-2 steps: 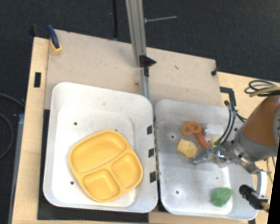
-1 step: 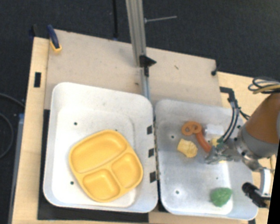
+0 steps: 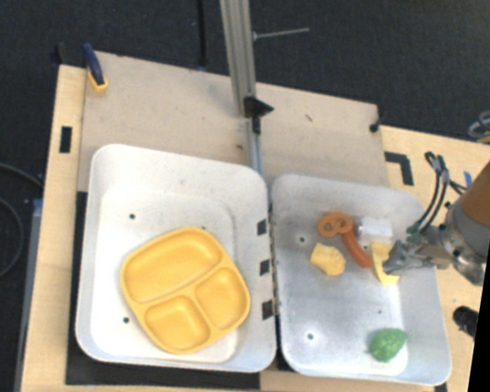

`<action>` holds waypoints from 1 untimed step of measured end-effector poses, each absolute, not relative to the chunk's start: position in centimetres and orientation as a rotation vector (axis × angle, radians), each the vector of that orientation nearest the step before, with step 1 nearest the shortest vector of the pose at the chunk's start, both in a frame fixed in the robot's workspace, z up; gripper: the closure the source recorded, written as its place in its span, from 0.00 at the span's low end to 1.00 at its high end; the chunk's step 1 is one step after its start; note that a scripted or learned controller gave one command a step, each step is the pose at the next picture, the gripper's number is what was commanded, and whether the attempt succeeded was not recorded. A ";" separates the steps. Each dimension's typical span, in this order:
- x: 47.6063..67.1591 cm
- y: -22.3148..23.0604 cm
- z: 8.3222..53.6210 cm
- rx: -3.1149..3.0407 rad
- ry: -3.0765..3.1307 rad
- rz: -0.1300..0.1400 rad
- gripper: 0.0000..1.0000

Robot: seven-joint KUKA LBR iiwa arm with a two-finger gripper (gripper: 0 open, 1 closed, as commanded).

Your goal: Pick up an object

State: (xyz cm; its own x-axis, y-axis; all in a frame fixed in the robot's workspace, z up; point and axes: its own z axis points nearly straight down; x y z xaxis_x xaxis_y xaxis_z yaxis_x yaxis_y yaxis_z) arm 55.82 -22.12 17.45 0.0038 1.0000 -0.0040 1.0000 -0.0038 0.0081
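The right white bin (image 3: 413, 356) holds several small items: an orange pretzel-shaped ring (image 3: 336, 223), an orange stick (image 3: 356, 251), a small white block (image 3: 375, 228), a pale yellow lump (image 3: 328, 260), a yellow piece (image 3: 383, 270) and a green lump (image 3: 387, 343). My gripper (image 3: 398, 258) reaches in from the right and is low over the bin's right half. Its tip is right at the yellow piece, which lies partly under it. Whether it touches that piece is unclear.
The left white bin (image 3: 118, 180) holds a yellow three-compartment plate (image 3: 184, 289). A grey metal post (image 3: 241, 47) stands behind the bins. Cables hang from the arm (image 3: 473, 213) at the right edge. Bare bin floor lies between the green lump and the yellow lump.
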 end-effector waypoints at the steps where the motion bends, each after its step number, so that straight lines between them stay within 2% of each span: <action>1: 56.0 -22.3 21.2 2.214 2.220 0.004 1.00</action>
